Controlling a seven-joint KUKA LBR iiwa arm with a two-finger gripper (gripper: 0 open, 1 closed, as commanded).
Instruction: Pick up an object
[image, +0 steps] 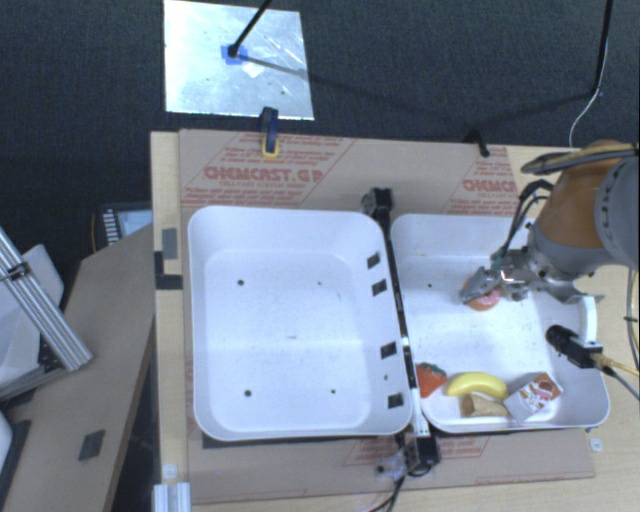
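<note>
the arm reaches into the right bin (440, 250), its gripper (487, 288) low near the bin's middle, over a small reddish object (484, 301). whether the claw is apart or together cannot be told. along the right bin's front edge lie a red-orange toy (431, 379) by the front left corner, a banana (476, 383), a tan piece (484, 405) touching it, and a small red-and-white carton (533, 396). the left bin (215, 300) sits just beside.

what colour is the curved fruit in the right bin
Yellow: the banana lies near the right bin's front edge, seen in the camera view.
</note>
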